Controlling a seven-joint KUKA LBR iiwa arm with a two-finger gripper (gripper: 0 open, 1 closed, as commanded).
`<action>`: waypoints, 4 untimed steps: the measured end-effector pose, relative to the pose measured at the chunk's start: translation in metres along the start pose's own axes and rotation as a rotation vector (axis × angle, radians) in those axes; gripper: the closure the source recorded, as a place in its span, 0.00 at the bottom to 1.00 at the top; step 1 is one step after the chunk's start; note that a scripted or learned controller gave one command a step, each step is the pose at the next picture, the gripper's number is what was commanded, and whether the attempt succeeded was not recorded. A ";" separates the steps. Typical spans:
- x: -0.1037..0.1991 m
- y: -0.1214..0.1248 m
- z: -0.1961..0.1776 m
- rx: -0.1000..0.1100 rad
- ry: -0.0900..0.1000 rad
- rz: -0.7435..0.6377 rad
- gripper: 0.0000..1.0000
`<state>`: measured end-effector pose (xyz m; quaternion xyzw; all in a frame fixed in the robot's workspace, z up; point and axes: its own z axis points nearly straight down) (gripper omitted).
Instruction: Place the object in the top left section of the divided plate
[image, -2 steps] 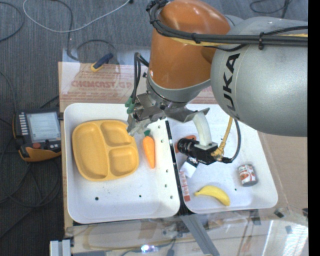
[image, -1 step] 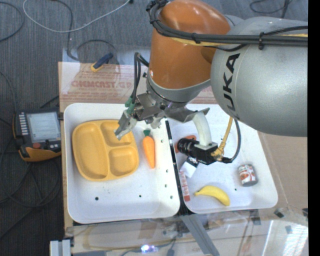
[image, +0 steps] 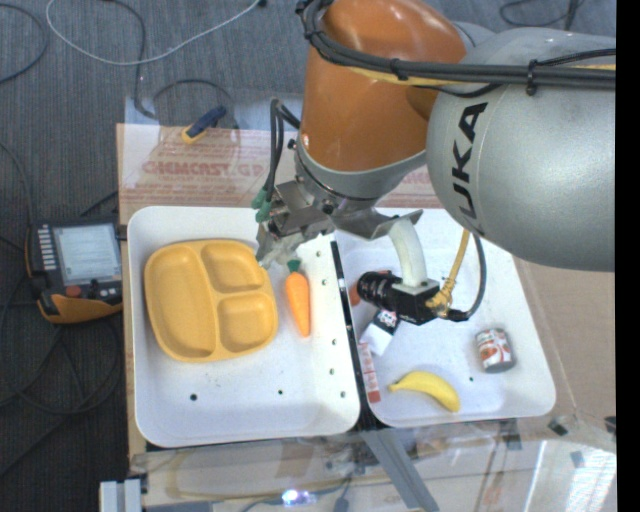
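carrot (image: 298, 303) lies loose on the floor of the left bin (image: 230, 400), just beside the right edge of the yellow divided plate (image: 185, 290), between plate and the bin's right wall. cannot tell if it touches the plate rim. long axis runs roughly top to bottom of the view, slightly tilted. green stem end is at the far side and the pointed orange tip faces the near edge of the bin. it sits in no section of the plate.

pincer (image: 276, 236) hangs over the far right corner of the plate, right above the carrot's stem end. how far open it is: cannot tell, the wrist blocks it. nothing seen clamped in it.

writing: grey arm (image: 540, 150) carries big black letters, "uka" readable, first letter cut off by the orange band. cardboard sheet (image: 190, 170) behind the bins has faded red print, not readable.

right bin (image: 520, 390): banana (image: 425, 390) near the front, curved, lying across. small can (image: 492, 348) with red and white label, text too small to read, at the right side. red and white tube (image: 368, 362) along the left wall, print not readable.

handheld screen unit (image: 75, 262) sits on the floor left of the table.
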<state>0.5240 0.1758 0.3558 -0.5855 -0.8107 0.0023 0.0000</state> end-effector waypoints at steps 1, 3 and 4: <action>0.030 -0.016 0.065 -0.003 0.003 -0.390 1.00; -0.034 0.012 0.124 -0.003 0.001 -0.513 1.00; -0.075 -0.021 0.146 -0.003 0.004 -0.457 1.00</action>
